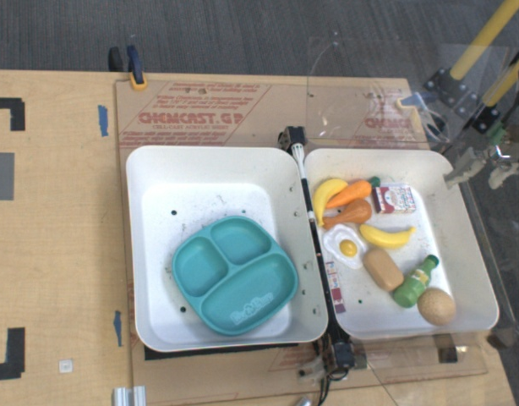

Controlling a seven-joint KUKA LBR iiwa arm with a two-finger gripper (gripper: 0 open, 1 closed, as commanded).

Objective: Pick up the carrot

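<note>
While the gripper hangs at the upper right edge of the camera view, just outside the far right corner of the right bin, we judge the task to be at its approach step, with nothing yet grasped. We cannot tell how the jaws stand; the tool is small and blurred there.

The carrot lies in the far left part of the right bin, its orange body slanted and its green tip pointing right toward a small carton. It touches a banana on its left and lies against a drumstick just below it. Nearer the viewer we see a second banana, a fried egg, a bread roll, a green bottle and a brown egg. The left bin bears a teal tray with three compartments.

We judge that the next move calls for travel leftward over the right bin to a point above the carrot, then a turn of the wrist so the jaws close across its narrow body. The crowding is the hazard: a careless descent may catch the banana or the drumstick instead.
</note>
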